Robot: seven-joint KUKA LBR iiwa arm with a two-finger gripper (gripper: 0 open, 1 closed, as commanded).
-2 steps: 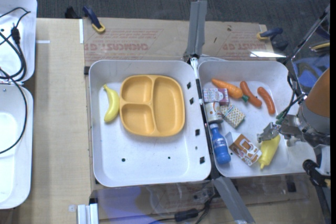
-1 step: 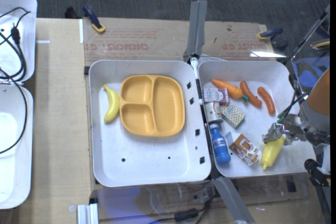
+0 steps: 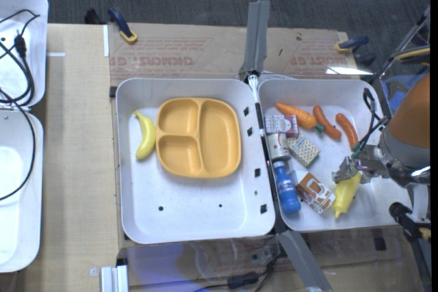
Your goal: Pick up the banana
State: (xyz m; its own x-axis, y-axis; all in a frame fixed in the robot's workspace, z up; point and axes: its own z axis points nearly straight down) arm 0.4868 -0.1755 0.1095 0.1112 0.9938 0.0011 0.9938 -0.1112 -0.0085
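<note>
The banana (image 3: 144, 136) lies in the left bin (image 3: 198, 219) by its left wall, just beside the yellow divided plate (image 3: 200, 137). The gripper (image 3: 352, 169) hangs over the right bin (image 3: 373, 96) near its right wall, above a yellow bottle (image 3: 345, 194). How its fingers stand I cannot tell. The risk: closing here could catch the yellow bottle instead, since the banana is well apart, across the divider.
</note>
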